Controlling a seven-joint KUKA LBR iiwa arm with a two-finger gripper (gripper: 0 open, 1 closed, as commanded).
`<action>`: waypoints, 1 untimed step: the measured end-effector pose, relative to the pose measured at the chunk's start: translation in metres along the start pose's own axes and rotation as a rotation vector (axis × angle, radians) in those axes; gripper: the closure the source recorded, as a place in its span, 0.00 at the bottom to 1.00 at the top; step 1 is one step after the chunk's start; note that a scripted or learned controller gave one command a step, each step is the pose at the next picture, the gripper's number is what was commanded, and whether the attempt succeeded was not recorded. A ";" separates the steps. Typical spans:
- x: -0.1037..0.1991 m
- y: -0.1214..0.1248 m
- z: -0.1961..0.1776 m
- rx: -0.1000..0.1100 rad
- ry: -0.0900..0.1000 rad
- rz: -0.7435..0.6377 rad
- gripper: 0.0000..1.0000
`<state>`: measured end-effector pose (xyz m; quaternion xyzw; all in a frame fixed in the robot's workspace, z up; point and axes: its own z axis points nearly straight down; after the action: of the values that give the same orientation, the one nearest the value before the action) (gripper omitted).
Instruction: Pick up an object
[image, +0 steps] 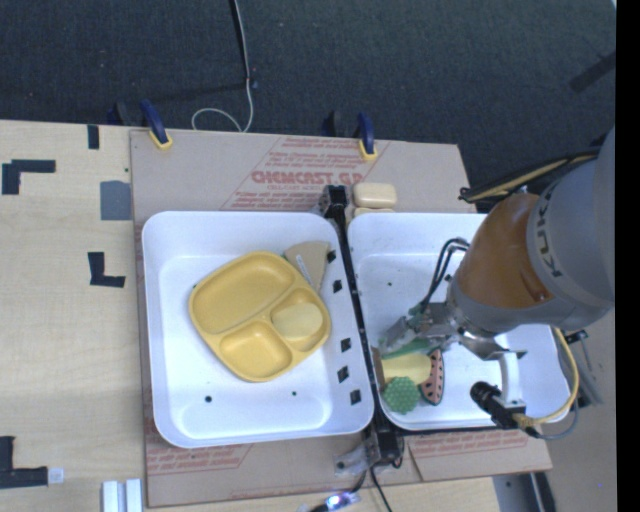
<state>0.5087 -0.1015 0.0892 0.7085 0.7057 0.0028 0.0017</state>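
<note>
My gripper (418, 330) is down in the right bin (400, 250), near its front left corner, with the grey and orange arm reaching in from the right. Directly below it lies a small pile: a yellow and green block (398, 362), a green round bumpy object (402, 396) and a brown curved piece with dots (435, 377). The gripper's tip sits at the top edge of the yellow and green block, and the wrist hides the place where they meet.
The left bin (165, 300) holds a yellow divided plate (260, 315) and a tan wedge-shaped object (312, 258) by the divider. A cream block (375, 195) lies on the cardboard behind the bins. A black fitting (487, 396) with cables hangs off the arm near the right bin's front wall.
</note>
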 end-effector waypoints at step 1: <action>-0.012 0.027 0.004 0.008 0.001 -0.005 0.00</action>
<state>0.5360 -0.1132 0.0856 0.7066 0.7076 0.0002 -0.0015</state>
